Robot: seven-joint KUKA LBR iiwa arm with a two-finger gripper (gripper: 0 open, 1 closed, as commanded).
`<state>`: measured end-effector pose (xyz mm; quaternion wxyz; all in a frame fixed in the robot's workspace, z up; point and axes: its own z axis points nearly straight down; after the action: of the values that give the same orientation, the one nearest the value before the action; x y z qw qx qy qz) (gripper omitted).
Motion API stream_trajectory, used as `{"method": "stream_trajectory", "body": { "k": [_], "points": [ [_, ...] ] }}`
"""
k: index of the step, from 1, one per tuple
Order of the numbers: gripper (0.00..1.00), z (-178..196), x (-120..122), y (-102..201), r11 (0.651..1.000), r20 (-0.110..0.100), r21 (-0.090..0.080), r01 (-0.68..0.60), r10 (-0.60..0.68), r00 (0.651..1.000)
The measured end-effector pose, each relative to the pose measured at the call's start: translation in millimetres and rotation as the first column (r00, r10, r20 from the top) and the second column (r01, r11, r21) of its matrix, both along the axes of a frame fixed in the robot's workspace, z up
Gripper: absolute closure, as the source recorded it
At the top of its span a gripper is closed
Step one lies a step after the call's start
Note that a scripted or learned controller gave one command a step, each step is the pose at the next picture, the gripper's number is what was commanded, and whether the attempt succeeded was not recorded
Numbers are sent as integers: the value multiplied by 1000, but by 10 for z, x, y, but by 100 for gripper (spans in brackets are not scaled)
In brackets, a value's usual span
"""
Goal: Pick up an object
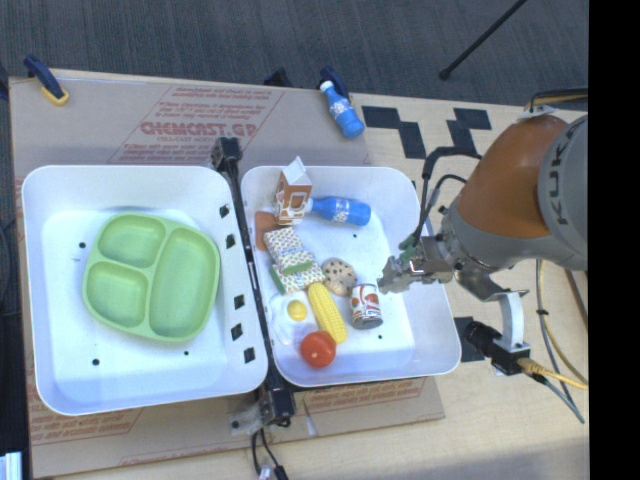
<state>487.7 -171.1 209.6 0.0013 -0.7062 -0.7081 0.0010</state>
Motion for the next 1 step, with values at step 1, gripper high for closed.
{"method": "stream_trajectory", "body": {
  "k": [1],
  "points": [
    [100,333,407,-199,1000,2,-1,-2,2,1000]
  ]
}}
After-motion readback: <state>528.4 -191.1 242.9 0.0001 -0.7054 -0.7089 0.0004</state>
